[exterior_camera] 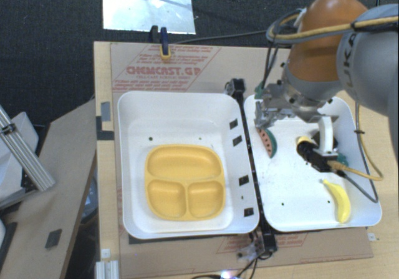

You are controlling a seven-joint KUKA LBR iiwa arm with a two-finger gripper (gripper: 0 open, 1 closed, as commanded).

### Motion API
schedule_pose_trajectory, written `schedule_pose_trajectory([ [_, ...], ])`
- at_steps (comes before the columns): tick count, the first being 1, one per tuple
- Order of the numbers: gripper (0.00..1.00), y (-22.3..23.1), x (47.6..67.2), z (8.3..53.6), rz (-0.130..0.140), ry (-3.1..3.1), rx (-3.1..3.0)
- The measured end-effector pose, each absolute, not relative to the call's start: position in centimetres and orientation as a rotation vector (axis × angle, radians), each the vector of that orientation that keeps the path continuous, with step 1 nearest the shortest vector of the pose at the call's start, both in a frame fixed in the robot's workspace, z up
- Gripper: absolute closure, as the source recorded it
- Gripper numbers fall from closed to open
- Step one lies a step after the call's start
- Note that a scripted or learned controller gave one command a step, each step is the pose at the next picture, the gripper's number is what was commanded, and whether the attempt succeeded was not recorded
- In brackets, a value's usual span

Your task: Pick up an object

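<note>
In the right bin point(293, 209), a small red slice with a green rind point(269, 142), like a piece of watermelon, lies near the left wall. My gripper point(263, 119) hangs just above the slice's upper end, low over the bin. Whether it touches the slice is unclear. A yellow banana point(339, 201) lies in the same bin's near right corner, well away from the gripper. The grey arm with its orange band point(324, 34) reaches in from the upper right and hides the far part of the right bin.
The left bin point(137, 146) holds a yellow divided plate point(184, 181) with three compartments. A black divider with clips point(244, 159) runs between the two bins. Both bins sit on a cardboard sheet point(168, 65).
</note>
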State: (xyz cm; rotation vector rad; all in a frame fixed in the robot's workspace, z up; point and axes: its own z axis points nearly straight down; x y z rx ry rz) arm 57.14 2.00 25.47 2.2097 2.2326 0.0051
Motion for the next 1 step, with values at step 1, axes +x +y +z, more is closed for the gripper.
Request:
schedule_pose_trajectory([
  [1, 1.0, 7.45, 56.14, 25.74, 0.005, 2.234, 2.21],
])
